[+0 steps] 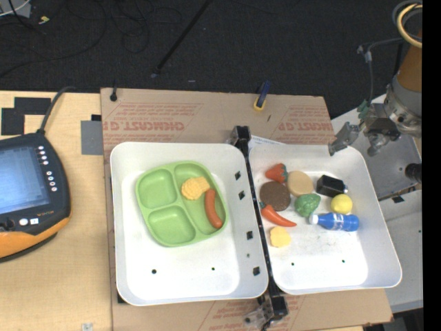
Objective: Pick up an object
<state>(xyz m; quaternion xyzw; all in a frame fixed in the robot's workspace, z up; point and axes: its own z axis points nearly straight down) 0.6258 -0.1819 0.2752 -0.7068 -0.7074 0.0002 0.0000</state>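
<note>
The right bin [344,267] holds several small toys in a cluster: a red pepper [277,172], a tan round piece [300,183], a black block [330,184], a brown disc [275,196], a green lump [307,203], a yellow ball [341,203], a blue bottle [335,221] lying on its side, an orange chili [278,216] and a yellow piece [280,237]. My gripper [358,142] hangs above the bin's far right corner, open, with nothing between its fingers. It is up and to the right of the black block.
The left bin [138,267] holds a green compartment tray [165,219] with a yellow corn piece [195,187] and a red sausage [213,207] in it. A tablet pendant [27,185] lies at the far left. A black divider [251,212] runs between the bins.
</note>
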